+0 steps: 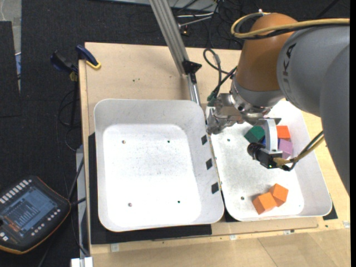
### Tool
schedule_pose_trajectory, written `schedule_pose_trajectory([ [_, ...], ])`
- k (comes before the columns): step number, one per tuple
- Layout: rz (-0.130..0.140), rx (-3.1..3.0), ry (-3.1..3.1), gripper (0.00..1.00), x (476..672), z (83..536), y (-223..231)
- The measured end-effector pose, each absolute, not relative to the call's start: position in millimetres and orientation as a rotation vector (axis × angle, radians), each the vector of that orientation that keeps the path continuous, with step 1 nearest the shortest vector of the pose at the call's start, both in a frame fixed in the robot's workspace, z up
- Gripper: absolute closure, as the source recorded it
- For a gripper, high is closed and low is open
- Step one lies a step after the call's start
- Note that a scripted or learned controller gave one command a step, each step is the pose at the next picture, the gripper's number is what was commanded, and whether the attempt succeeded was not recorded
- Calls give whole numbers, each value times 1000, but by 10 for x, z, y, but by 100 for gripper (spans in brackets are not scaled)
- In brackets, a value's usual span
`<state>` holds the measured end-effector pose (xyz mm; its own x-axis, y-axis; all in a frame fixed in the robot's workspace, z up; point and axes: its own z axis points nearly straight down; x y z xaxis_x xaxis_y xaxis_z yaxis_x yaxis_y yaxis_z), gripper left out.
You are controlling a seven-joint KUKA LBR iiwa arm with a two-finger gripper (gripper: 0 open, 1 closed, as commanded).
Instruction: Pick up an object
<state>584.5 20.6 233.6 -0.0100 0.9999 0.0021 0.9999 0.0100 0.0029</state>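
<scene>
Arm (pixel 311 60) reaches in over the right bin (pixel 311 188) on the worktop (pixel 139 65). End effector (pixel 214 124) sits low at that bin's left rim, just beside the wall it shares with the left bin (pixel 144 166). Apart or together: cannot tell from where I stand. Nothing seen in its grasp.

Candidates all lie in the right bin. Green block (pixel 256 133) is under the wrist, with small orange block (pixel 283 131) and purple block (pixel 286 146) just beyond it. Front orange cube (pixel 264 203) and rear orange cube (pixel 280 193) touch each other near the front wall, well apart from the end effector.

Judgement: pick not yet made. No object is lifted; approach, closing and lift all remain. Green block looks the nearest target.
</scene>
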Motion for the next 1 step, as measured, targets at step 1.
schedule_pose_trajectory([
  [1,4,2212,2232,100,5815,2428,817],
])
